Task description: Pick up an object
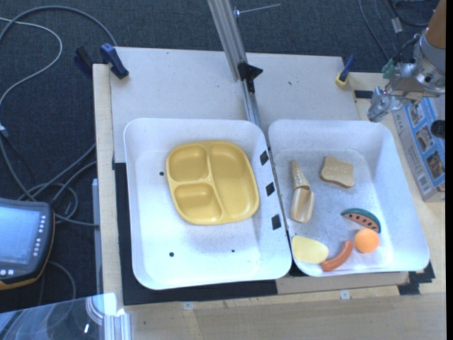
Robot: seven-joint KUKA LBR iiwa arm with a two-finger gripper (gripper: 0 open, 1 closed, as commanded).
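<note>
Toast slice (337,171), tan, lies flat in right bin (400,163).

Robotics lab: clamped bench (177,83), loose cables (49,20), teach pendant (21,243).

Both bins (141,190) were white with fine grey speckling. The sectioned plate (211,183) was plain mustard yellow. The toast slice (337,171) was tan, the ball (366,241) orange, the sausage (337,256) red-orange, the watermelon wedge (362,219) red with a green rind, the counter (177,83) off-white.
</note>
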